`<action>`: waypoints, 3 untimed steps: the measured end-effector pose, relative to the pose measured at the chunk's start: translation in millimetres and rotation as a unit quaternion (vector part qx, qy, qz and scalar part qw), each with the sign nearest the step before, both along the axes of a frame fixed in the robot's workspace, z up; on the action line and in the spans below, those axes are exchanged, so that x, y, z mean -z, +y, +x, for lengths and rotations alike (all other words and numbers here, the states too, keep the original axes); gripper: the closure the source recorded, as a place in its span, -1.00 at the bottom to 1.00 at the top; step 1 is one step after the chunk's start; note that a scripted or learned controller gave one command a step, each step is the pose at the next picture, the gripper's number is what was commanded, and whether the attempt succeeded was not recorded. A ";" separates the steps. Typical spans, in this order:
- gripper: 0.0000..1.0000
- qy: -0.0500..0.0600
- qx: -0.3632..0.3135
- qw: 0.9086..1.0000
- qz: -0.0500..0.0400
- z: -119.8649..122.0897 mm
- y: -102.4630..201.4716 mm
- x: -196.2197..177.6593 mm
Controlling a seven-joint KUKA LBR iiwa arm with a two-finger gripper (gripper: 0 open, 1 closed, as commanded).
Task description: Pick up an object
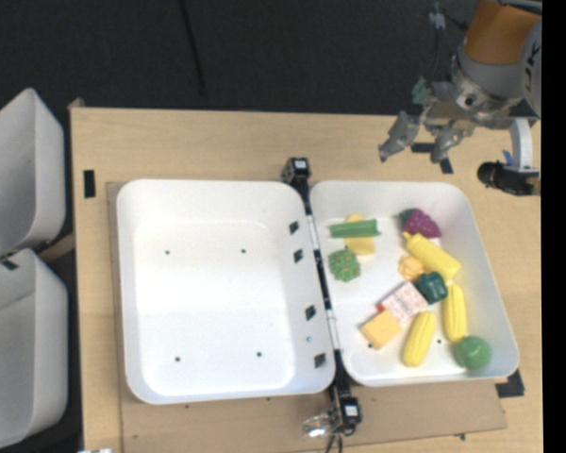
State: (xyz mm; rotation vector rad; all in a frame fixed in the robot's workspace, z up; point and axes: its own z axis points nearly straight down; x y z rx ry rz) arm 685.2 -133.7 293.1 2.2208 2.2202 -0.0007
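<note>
Camera view is showing the gripper (420, 147) hanging above the bench, past the far rim of the right bin (472, 371), with its fingers spread apart and nothing between them. The arm (498, 41) is coming in from the right, its orange band sitting above a grey wrist that is pointing steeply down, so the fingers are splaying out toward the bins.

Everything worth picking is lying in the right bin: a purple grape bunch (420, 223) near the far side, a yellow corn cob (432, 254) just beside it, a green broccoli piece (344, 265) nearer the divider, a yellow banana (419, 338) and a green round fruit (473, 352) toward the near rim. The left bin (132, 281) is sitting alongside.

Judging from this layout, the step in hand is the approach, and no object is being held yet. To do it well, the arm should be travelling over the rim before descending, choosing a piece that stands apart from its neighbours. The broccoli piece looks the most isolated; the cluster around the corn cob is packed tightly, so fingers coming down there are likely to be nudging neighbours instead of closing on one item.
</note>
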 end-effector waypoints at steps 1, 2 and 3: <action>-1.00 0.007 0.000 1.000 0.001 -4.7 -10.7 202.5; -1.00 0.004 -0.002 1.000 -0.004 2.8 35.1 191.8; 1.00 0.000 0.000 1.000 -0.002 4.0 33.2 180.2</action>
